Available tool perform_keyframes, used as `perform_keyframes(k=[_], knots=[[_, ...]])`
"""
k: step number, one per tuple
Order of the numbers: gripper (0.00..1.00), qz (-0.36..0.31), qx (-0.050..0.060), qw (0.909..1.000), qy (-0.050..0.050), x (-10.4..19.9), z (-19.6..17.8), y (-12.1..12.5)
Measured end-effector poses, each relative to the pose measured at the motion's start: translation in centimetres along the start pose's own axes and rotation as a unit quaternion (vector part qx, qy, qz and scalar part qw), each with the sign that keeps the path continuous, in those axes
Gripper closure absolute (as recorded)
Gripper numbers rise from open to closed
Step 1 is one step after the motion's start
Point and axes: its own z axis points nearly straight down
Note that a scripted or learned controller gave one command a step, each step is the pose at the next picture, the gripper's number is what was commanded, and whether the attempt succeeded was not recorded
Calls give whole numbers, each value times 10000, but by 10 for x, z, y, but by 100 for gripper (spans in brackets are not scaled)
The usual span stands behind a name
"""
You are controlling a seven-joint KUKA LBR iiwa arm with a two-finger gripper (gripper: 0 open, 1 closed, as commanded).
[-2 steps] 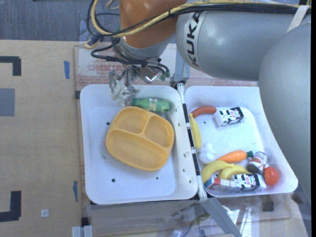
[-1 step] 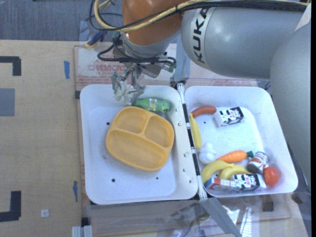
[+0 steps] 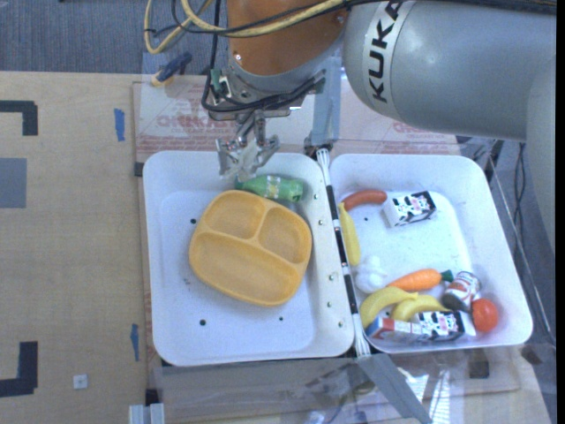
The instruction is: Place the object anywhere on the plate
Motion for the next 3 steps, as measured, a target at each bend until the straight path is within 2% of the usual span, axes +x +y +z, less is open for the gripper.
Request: perform_keyframes(k=[1,2,3], knots=[[100,650,-15,9979,12,34,137,4],[100,1625,8,9867,6,61,74,6],[100,1503,-12,9886,21,86,40,31]])
